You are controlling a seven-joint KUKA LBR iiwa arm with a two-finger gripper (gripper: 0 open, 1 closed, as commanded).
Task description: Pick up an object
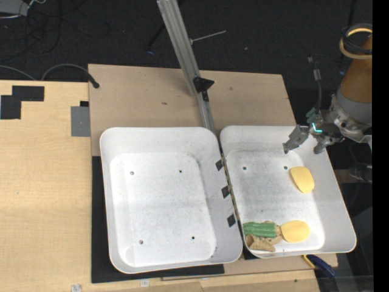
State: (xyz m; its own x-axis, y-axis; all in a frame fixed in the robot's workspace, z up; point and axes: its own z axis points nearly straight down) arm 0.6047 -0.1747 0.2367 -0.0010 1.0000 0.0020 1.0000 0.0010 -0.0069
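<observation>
Gripper (309, 142) spread open, smooth rounded yellow piece (301, 179), speckled white bin (267, 145)

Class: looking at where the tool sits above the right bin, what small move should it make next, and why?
Probably a short move toward the camera and down. The tool is open near the far edge of the right white bin, holding nothing, and the nearest thing is the pale yellow rounded object, lying alone on the bin floor with free space around it.

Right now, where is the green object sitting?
The green object lies in the right bin, at its near edge toward the divider between the bins. It rests against a tan object, with a yellow piece just to its right.
</observation>
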